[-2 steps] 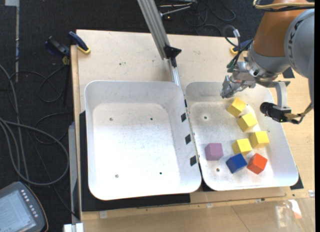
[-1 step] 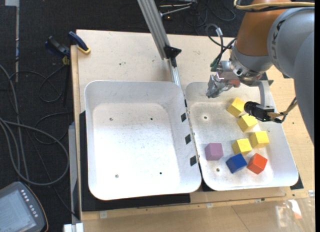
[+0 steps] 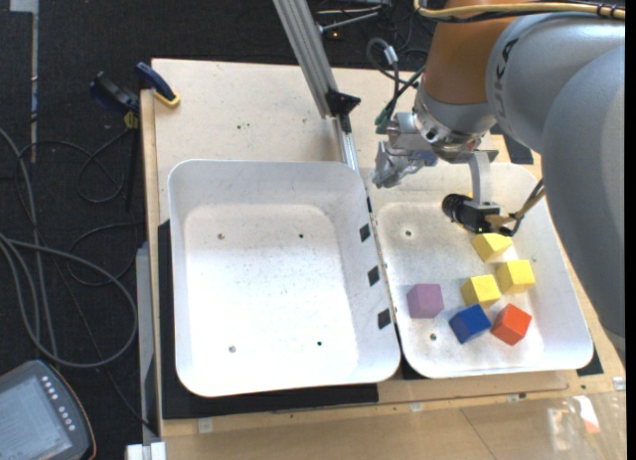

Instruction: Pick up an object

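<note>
Hovering above the far left corner of the right bin (image 3: 566,349), the pincer (image 3: 390,172) hung well apart from every block, and nothing showed between its fingers; whether they were spread or pressed together could not be told, since the tool was small, dark and seen end-on against the table (image 3: 248,110).

The candidates all lay in the near half of that bin: a purple cube (image 3: 426,300), a blue cube (image 3: 469,323), an orange cube (image 3: 512,324), and three yellow cubes (image 3: 515,274) ranged toward the arm side.

The likeliest failure, in my judgement, was a descent where the pincer then stood, closing on bare bin floor. A second risk lay in the cluster itself: blue, orange and two yellows sat nearly touching, so a finger coming down between them might have shoved a neighbour aside or caught two at once. The purple cube, standing alone, looked the safer target. The bin's raised rim and the divider beside the left bin (image 3: 189,190) could also have fouled a finger near the edge.

The arm's bulk (image 3: 556,61) covered the right bin's far right corner, and a dark fitting (image 3: 467,212) crowded the uppermost yellow cube (image 3: 492,244), so its outline was hard to read.
</note>
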